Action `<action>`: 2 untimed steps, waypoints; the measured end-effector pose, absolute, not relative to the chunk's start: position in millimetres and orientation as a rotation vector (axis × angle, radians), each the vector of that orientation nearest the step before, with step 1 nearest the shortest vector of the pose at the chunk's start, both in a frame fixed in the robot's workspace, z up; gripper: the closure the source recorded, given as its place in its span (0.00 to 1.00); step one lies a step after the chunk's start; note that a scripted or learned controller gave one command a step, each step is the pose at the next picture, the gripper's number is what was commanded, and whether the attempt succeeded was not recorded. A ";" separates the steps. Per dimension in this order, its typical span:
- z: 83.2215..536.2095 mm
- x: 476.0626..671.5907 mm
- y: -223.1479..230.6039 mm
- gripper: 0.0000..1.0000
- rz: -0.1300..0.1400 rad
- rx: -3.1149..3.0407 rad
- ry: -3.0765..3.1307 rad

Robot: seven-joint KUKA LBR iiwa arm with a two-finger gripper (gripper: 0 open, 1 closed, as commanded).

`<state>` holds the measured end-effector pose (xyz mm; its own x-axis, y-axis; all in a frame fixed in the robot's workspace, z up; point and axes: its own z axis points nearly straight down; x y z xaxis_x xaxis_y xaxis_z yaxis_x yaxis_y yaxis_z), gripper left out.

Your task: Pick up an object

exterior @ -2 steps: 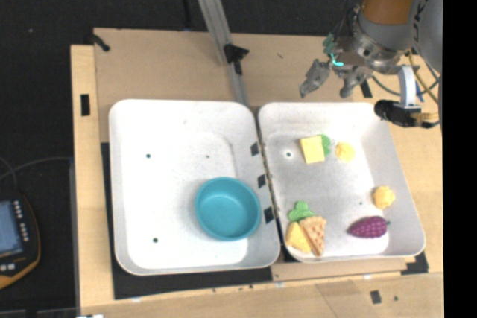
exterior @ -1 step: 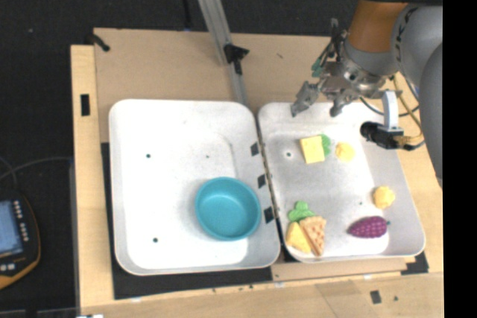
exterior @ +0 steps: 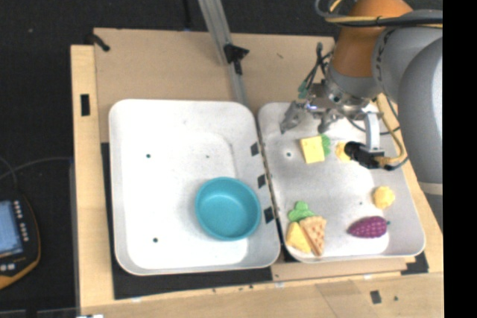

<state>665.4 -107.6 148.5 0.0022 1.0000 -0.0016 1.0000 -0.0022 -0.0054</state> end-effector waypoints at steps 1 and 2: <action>98.1 664.8 -108.9 0.00 0.006 -2.226 -2.217; 113.1 666.8 -110.0 1.00 -0.004 -2.234 -2.216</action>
<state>666.8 -110.0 113.1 0.0082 1.0000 -0.0022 1.0000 -0.0082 0.0054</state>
